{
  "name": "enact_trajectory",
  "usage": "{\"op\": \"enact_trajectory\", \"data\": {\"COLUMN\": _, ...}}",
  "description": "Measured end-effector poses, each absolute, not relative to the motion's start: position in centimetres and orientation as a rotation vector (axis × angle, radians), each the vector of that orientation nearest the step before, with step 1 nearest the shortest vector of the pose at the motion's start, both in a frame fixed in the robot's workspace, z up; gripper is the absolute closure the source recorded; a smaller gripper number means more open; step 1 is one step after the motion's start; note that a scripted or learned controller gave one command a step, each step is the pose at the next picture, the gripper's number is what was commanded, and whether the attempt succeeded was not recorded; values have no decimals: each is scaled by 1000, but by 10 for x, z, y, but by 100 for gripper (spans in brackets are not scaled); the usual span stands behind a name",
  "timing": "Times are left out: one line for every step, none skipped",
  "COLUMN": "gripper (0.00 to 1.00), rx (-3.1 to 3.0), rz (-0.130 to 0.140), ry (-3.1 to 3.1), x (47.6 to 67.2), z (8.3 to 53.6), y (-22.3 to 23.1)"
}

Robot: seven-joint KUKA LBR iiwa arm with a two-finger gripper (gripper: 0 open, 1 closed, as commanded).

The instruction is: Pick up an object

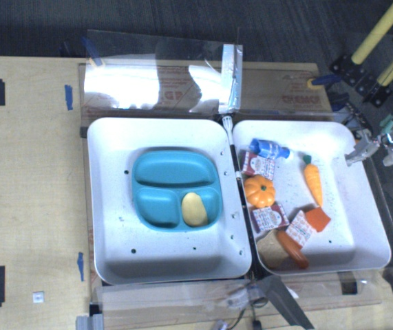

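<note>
We see the gripper (374, 150) at the right rim of the right-hand shallow white bin (372, 246), near that bin's far right corner; it is small and partly blurred here, and we cannot tell how its jaws stand. Nothing shows between them.

Inside the right bin, closest to the gripper, an orange plastic carrot (312, 183) lies lengthwise near the middle. A small blue-capped bottle (268, 148) rests toward the far left corner, just beside a small printed packet (256, 164). Below these, an orange toy pumpkin (260, 191) sits against the left wall. A second printed packet (268, 217) lies just below the pumpkin. Toward the near edge we see a red-orange block (316, 219), a white-and-red packet (300, 228) and a brown rounded piece (274, 249), all crowded together.

The left-hand white bin (113, 150) holds a blue divided plastic tray (168, 170), and a pale yellow egg-shaped piece (194, 209) lies in the tray's near right compartment.
</note>
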State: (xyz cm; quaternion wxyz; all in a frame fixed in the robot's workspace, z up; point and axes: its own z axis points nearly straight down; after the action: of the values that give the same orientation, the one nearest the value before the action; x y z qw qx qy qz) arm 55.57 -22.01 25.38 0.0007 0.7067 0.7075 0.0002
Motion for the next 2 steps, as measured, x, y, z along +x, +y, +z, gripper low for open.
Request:
{"op": "enact_trajectory", "data": {"gripper": 0, "rx": 2254, "rz": -8, "ry": 2204, "x": 612, "z": 137, "y": -178}}
{"op": "enact_trajectory", "data": {"gripper": 0, "rx": 2161, "rz": 5, "ry": 2274, "x": 612, "z": 87, "y": -188}}
